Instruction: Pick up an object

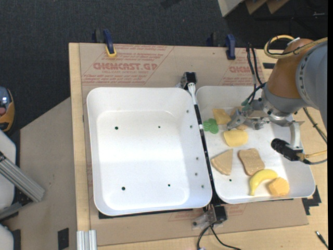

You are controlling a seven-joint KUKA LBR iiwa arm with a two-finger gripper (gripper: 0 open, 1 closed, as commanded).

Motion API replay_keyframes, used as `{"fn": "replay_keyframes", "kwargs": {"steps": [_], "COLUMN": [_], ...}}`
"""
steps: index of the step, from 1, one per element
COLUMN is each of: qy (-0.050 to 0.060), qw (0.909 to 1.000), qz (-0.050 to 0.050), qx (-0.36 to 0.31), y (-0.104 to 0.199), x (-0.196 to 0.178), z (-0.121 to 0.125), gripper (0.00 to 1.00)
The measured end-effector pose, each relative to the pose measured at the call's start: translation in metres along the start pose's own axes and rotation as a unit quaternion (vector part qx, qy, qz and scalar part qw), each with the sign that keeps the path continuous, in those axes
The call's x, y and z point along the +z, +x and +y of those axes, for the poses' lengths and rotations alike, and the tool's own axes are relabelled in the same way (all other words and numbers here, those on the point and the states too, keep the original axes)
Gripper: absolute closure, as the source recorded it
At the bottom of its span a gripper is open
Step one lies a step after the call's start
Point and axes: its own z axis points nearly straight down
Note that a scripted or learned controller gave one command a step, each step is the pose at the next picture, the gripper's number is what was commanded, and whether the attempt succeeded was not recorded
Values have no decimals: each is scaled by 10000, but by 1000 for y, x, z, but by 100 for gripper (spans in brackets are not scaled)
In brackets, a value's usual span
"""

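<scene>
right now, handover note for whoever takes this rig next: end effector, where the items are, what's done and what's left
End effector: low over the right white bin, near its upper middle. Nothing visibly held between its fingers.

Items, all in the right bin: pale yellow wedge and small green leafy piece at upper left; yellow block just below the end effector; two tan bread-like slices mid-bin; yellow banana and orange round piece at the near edge.

Left white bin: sits beside the right one.

Done: arm positioned over the items.
Left: grasp and lift one; no pick yet.
</scene>
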Motion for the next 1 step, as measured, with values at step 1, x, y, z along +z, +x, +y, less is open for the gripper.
{"fn": "replay_keyframes", "kwargs": {"steps": [1], "qy": [13], "qw": [10000], "qz": [9], "qx": [-7], "y": [3], "x": [-12], "z": [-2], "gripper": [100]}}
